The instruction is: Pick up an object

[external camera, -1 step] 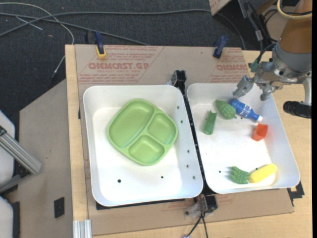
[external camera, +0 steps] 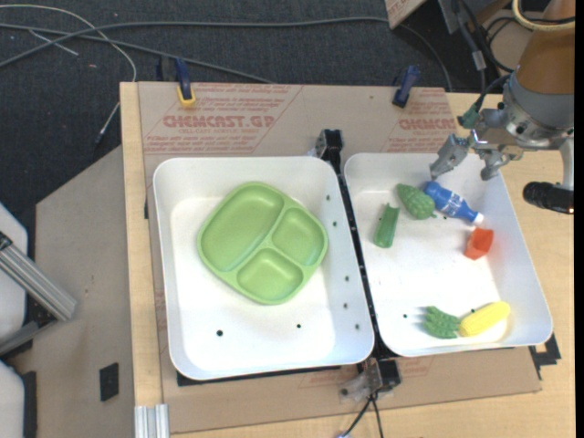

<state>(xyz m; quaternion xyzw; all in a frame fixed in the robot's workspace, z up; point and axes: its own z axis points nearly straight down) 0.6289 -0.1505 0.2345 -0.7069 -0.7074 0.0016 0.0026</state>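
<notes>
Claw (external camera: 472, 158) over right bin (external camera: 538, 286), fingers spread wide, holding nothing.
Blue bottle (external camera: 453, 203) lay just below it, beside a green toy (external camera: 416, 201).

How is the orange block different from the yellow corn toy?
The orange block is small and boxy; the yellow corn toy is longer and rounded. The block sits alone near the right bin's right side, while the corn lies at the bin's front, touching a green toy. Both rest in the right bin, apart from the end effector.
</notes>
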